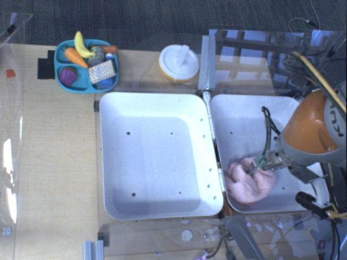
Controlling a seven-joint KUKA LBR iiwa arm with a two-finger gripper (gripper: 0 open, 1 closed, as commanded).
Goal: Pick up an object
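Pink soft crumpled cloth lump [248,184] sits in the right white bin's [238,123] near corner with the gripper [260,164] down on it, jaw state I can't tell, so not lifted yet I'd say.

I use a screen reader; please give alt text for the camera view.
The gripper sits down on a pink soft object in the right bin. Beside it is the left bin; behind, a blue tray of toy food.
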